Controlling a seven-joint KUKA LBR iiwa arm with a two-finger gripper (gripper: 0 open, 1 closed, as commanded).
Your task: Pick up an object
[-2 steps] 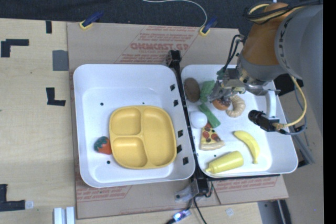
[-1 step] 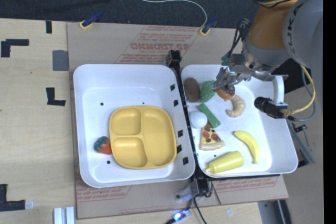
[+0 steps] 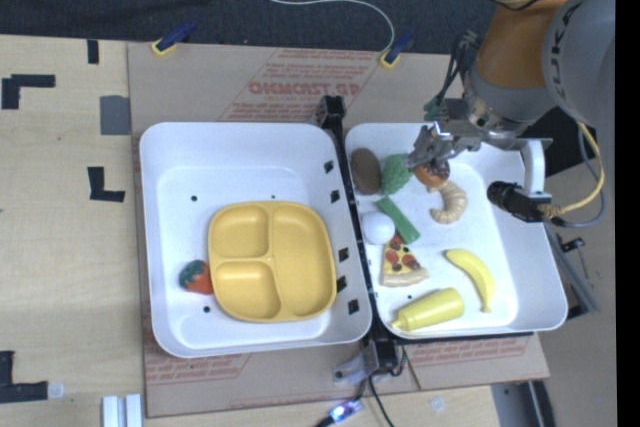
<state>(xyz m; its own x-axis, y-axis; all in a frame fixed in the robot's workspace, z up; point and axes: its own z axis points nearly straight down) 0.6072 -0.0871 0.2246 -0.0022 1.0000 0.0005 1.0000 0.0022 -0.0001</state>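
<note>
**Pincer low over the orange piece in the right bin**

I have the pincer (image 3: 437, 153) down at the right bin's (image 3: 520, 260) far side, just above an orange toy (image 3: 432, 177) beside the shrimp (image 3: 449, 202); I cannot tell its grip state. The orange toy looks roundish, no clear long axis. The shrimp's curve runs roughly near-to-far.

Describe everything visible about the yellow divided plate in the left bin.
The yellow plate is a rounded-square tray, seemingly matte plastic, with a raised rim and three compartments: one long one on the right, two smaller ones on the left. It lies flat and slightly rotated on the floor of the left bin, toward the near side. A small red and green toy sits against its left edge.
</note>
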